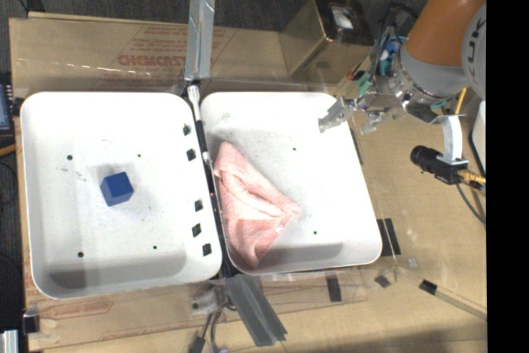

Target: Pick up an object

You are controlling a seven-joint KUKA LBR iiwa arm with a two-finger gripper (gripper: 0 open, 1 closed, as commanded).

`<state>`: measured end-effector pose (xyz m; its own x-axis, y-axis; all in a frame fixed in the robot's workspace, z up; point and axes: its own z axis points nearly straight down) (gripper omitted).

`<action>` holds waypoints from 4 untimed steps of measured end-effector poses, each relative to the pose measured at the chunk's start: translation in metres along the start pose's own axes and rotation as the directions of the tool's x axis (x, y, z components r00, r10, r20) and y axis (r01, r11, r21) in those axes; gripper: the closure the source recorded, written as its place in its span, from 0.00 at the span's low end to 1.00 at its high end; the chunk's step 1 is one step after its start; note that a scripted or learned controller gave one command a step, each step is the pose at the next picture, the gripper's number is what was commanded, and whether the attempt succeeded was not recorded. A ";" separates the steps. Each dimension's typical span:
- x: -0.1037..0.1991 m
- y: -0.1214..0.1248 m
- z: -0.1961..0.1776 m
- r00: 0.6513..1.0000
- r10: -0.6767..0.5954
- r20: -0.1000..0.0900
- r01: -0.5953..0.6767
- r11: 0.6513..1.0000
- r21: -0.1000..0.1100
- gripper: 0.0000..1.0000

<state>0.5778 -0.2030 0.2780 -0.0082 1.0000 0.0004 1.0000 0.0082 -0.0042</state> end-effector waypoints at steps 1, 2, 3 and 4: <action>0.075 -0.022 0.071 0.997 -0.076 0.000 0.076 0.997 0.001 0.00; 0.034 -0.043 0.185 0.984 -0.178 0.000 0.178 0.984 -0.002 0.00; 0.073 -0.074 0.187 0.966 -0.260 -0.001 0.260 0.966 -0.001 0.00; 0.073 -0.073 0.177 0.964 -0.266 -0.001 0.266 0.964 0.000 1.00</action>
<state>0.5030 -0.1308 0.1008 -0.2737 0.9618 0.0021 0.9618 0.2737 -0.0042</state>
